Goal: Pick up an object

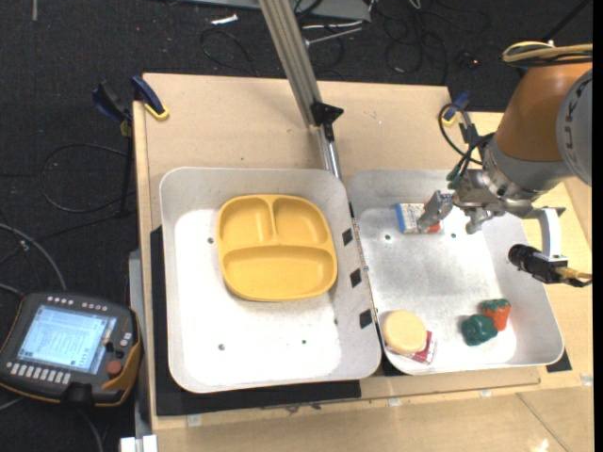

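the end effector (454, 213) has its fingers spread apart, holding nothing, with a small blue box (410, 217) just to its left.

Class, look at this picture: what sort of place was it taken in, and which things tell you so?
Probably a robotics lab: a robot arm reaches over two white bins on a bench, a handheld control pendant lies beside it, and loose cables trail across the floor.

Bench (236, 121) holds two white bins: left bin (188, 347), right bin (528, 342), touching along the middle. Teach pendant (66, 347) lies on dark floor at lower left, screen lit. Metal pole (297, 50) slants up from the bench's far side; cables (377, 26) on the floor behind.
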Robot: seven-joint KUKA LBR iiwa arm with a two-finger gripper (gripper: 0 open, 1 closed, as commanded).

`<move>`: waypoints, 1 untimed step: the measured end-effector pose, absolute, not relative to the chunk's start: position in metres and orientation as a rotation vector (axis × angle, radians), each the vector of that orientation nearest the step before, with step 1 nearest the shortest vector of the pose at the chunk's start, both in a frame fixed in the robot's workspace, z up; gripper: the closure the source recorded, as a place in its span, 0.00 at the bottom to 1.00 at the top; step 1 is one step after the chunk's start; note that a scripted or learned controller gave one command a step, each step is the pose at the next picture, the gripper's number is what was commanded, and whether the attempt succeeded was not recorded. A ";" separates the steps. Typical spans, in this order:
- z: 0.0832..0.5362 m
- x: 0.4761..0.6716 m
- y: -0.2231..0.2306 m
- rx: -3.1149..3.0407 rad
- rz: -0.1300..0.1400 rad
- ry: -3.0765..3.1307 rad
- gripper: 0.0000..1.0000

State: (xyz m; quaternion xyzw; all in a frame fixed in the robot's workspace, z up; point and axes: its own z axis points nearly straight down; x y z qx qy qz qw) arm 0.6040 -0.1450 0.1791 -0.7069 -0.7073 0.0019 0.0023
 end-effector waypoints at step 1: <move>0.116 0.605 -0.139 -2.217 0.006 -2.219 0.00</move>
